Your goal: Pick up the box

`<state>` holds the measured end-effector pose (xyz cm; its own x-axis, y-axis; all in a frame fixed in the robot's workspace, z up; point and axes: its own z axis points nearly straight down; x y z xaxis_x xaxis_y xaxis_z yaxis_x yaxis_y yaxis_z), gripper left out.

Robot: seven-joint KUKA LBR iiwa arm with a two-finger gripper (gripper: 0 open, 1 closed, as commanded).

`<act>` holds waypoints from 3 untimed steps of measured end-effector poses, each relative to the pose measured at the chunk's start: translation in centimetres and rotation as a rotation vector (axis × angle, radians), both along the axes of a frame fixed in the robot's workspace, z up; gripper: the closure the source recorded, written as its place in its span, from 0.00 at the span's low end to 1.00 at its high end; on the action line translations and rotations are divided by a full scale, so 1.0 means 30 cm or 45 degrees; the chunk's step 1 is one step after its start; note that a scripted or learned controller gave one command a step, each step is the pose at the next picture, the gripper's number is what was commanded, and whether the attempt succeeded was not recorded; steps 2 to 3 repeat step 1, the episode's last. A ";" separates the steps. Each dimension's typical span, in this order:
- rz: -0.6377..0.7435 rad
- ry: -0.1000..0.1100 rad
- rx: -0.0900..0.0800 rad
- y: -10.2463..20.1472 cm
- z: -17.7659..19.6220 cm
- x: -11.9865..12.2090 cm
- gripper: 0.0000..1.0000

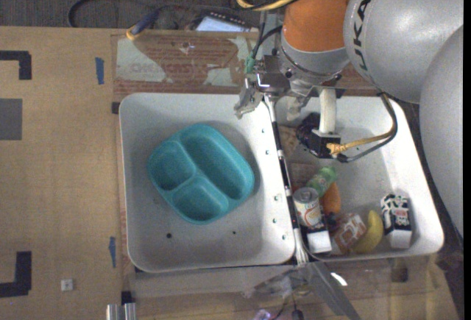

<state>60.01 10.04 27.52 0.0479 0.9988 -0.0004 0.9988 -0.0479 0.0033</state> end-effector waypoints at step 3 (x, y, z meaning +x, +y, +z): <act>-0.429 0.003 0.001 -0.019 0.053 0.097 0.00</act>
